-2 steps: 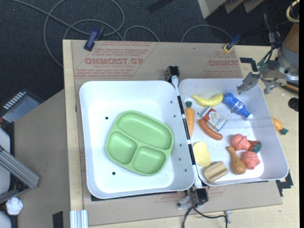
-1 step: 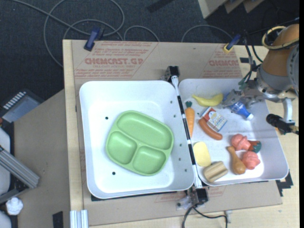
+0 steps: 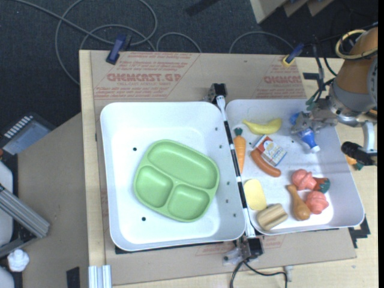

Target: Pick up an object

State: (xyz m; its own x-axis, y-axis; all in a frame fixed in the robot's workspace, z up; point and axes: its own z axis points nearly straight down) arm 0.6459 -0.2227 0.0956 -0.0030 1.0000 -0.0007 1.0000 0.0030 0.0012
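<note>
The gripper [image 3: 307, 126] is down in the right bin [image 3: 351, 212], near its top right corner. Can't tell how it's set or whether it has anything. There's a small blue and white thing [image 3: 308, 140] right at it, maybe a little bottle, but it's too small to say if they're touching.

Lots of stuff crowded nearby in that bin. A banana [image 3: 262, 126] lies to the left near the top, and a carrot [image 3: 240, 151] runs down along the divider. There's a small red and white carton [image 3: 272, 150] between them and a sausage [image 3: 266, 163] just below it. Further down there's a yellow slab [image 3: 254, 194], a bread roll [image 3: 272, 216], a drumstick [image 3: 298, 204] and a couple of pink lumps [image 3: 311, 191] bunched together – those sit well apart from the gripper.

The left bin [image 3: 117, 125] holds a green divided tray [image 3: 175, 180] with three compartments, lying at a bit of an angle. Cables [image 3: 90, 23] loop across the dark floor behind the bench, and a blue clip [image 3: 116, 48] sits at the board's back edge.
</note>
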